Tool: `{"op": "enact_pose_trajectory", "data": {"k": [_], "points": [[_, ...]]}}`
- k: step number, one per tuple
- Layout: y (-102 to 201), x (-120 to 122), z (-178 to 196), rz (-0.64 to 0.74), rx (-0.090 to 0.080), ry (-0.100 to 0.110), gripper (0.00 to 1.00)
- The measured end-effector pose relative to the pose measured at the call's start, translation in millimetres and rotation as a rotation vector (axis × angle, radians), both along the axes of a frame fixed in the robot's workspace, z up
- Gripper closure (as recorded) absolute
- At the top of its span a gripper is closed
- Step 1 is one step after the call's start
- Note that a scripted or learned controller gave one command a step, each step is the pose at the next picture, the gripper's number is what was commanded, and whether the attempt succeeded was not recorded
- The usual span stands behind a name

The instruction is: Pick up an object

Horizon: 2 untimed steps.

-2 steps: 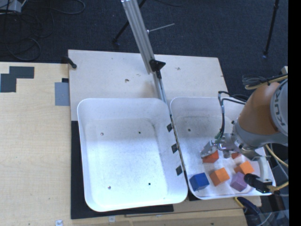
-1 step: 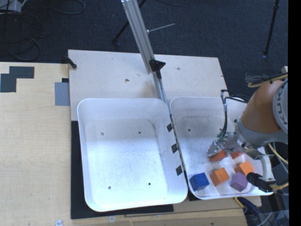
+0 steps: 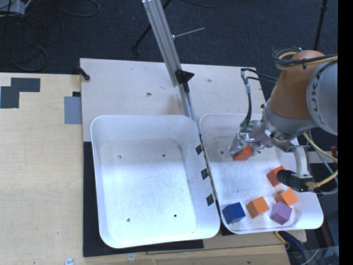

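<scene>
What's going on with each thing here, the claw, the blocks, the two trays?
Claw: low in the right tray, against a red-orange block.
Red-orange block: at the claw's tip.
Blue block, orange block, purple block: lying loose in the right tray.
Left tray: sitting beside it.

Only one piece of lettering shows. On the grey casing of the arm [image 3: 325, 101], at the right side of the view just below the orange band, large dark letters run down the curved surface. They are cut off by the frame and partly turned away, so only a fragment can be made out, something like "KU"; the rest cannot be read. Nothing else carries readable text, numbers or signs: the two white bins [image 3: 144, 127], the coloured blocks [image 3: 257, 206] and the surface [image 3: 38, 159] are all unmarked.
</scene>
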<state>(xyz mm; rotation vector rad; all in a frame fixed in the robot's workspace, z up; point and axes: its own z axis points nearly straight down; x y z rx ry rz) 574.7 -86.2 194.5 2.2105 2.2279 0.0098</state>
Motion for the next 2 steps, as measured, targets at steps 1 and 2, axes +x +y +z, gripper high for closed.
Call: {"op": "enact_pose_trajectory", "data": {"k": [1,2], "points": [[83,41,-5,-0.001,0.000,0.008,1.00],[173,16,66,0.000,0.001,0.005,1.00]]}}
